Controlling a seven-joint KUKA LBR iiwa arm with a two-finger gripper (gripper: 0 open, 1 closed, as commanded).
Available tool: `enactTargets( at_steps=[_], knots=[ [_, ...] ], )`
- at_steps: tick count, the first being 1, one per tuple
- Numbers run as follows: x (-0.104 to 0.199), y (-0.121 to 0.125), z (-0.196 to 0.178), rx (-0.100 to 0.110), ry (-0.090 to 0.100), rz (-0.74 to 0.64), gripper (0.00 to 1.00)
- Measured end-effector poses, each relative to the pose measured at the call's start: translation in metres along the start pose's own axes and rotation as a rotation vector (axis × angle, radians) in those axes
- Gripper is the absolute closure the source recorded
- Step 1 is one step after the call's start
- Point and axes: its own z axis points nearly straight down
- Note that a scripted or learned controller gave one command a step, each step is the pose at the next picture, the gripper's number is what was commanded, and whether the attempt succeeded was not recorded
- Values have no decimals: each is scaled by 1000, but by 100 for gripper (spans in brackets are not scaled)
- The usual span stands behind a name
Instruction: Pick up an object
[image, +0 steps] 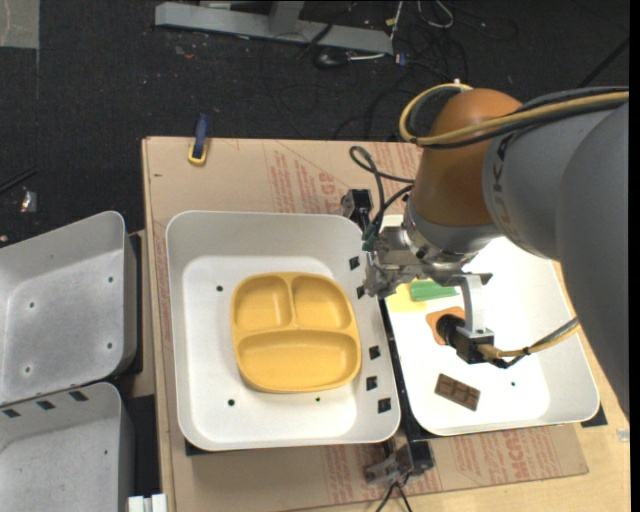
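Observation:
A yellow divided plate (296, 332) lies flat in the left bin (200, 400). In the right bin (560, 400) a green block (434, 292) and a pale yellow piece (399, 298) lie by the bin's left wall. An orange object (446, 326) sits just below them, partly behind a black fitting. A brown chocolate-like bar (458, 392) rests nearer the front. My gripper (410, 268) hangs over the right bin's left edge, directly above the green block, with the arm's bulk hiding it from above.
The grey arm with its orange band (470, 170) covers the back of the right bin. Cables (372, 180) trail along the divide between the bins. A blue-and-yellow tool (199, 140) lies on the cardboard at the back left. Spare white bins (60, 290) sit far left.

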Motion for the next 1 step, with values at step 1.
enactTargets(
  at_steps=[1],
  knots=[
    [61, 9, -17, -1, 1, -1, 100]
  ],
)
